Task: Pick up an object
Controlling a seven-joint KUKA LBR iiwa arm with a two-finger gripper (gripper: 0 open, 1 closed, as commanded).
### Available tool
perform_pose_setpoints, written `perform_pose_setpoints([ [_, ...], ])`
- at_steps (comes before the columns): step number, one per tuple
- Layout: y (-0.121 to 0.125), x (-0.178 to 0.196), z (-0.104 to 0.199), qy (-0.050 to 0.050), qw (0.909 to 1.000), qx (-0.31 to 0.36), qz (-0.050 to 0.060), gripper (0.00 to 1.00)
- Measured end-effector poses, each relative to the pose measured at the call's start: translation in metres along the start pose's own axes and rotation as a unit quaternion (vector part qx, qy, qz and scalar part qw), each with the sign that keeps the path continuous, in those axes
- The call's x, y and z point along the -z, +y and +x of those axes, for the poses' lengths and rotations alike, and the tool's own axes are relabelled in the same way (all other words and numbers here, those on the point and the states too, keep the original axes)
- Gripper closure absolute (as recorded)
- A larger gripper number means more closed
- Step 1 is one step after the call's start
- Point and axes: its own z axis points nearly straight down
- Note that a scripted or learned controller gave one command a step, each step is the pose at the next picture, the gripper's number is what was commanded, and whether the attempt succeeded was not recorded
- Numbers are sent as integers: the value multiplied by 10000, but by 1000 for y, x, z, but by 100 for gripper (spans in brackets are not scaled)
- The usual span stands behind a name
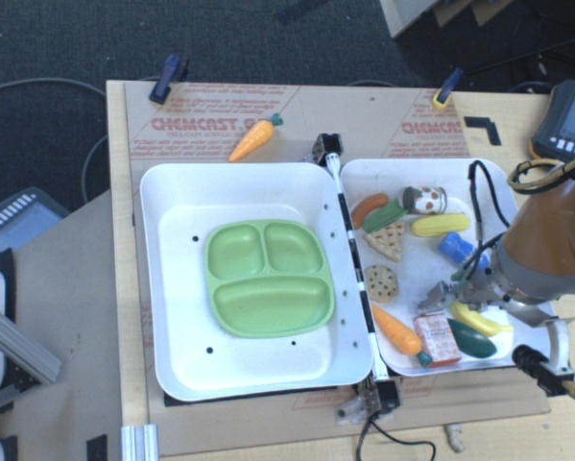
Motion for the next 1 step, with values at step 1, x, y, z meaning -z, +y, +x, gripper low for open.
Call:
perform_pose_setpoints([
  [1,0,10,0,-4,10000,-4,-7,100],
])
